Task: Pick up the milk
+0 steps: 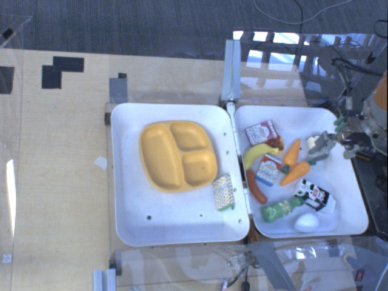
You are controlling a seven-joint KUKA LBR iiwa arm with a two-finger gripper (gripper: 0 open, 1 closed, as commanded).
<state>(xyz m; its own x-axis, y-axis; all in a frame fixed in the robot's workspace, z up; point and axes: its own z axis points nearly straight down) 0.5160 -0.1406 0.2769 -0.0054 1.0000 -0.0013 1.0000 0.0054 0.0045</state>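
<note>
The milk (313,194) is a small carton with black-and-white cow patches, lying tilted near the front right of the right bin (354,190). My gripper (334,148) hovers over the right side of that bin, behind the milk and just right of the two carrots (293,162). Its fingers stand apart with nothing between them. The milk rests free on the bin floor, between a green bottle (281,210) and the bin's right wall.
The right bin also holds a red-and-white carton (262,132), a banana (259,153), a blue-and-white carton (268,170), a red sausage (256,187) and a white egg (307,222). In the left bin (127,180) sit a yellow divided plate (178,155) and a patterned packet (224,193).
</note>
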